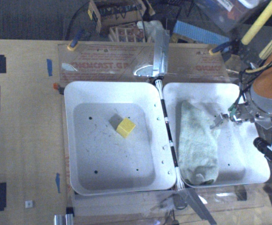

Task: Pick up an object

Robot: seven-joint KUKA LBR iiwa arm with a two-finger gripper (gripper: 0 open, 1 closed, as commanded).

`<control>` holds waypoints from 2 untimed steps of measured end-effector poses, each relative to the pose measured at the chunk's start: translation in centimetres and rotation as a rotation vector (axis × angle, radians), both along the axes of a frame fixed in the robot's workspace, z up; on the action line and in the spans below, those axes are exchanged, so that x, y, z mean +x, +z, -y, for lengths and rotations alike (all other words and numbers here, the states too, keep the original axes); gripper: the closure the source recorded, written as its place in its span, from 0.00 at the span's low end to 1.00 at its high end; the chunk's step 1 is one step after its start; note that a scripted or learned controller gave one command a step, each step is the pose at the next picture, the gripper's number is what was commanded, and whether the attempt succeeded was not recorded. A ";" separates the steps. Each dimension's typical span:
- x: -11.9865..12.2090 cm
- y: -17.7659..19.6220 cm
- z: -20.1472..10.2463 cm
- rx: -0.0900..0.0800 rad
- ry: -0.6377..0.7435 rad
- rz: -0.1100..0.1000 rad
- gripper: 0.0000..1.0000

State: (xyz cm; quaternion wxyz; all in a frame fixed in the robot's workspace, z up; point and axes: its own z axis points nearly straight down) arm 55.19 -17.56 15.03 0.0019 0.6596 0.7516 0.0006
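My claw [219, 121] hangs over the right white bin [248, 172], just beside the pale green folded towel [198, 144]; grip unclear. Small yellow block [125, 127]: left bin [79, 172].

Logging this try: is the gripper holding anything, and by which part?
Nothing is held: the gripper hangs over the right bin, beside the cloth.

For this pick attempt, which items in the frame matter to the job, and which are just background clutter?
Part of the job:
- yellow block in the left bin
- pale green cloth in the right bin
- end effector above the right bin

Just lying about:
- cardboard box beyond the bench
- blue tape marks
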 end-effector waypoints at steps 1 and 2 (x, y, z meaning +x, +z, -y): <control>3.8 -6.0 -4.4 0.000 -0.074 0.007 0.00; -3.8 -6.0 -0.9 0.003 -0.429 0.005 0.00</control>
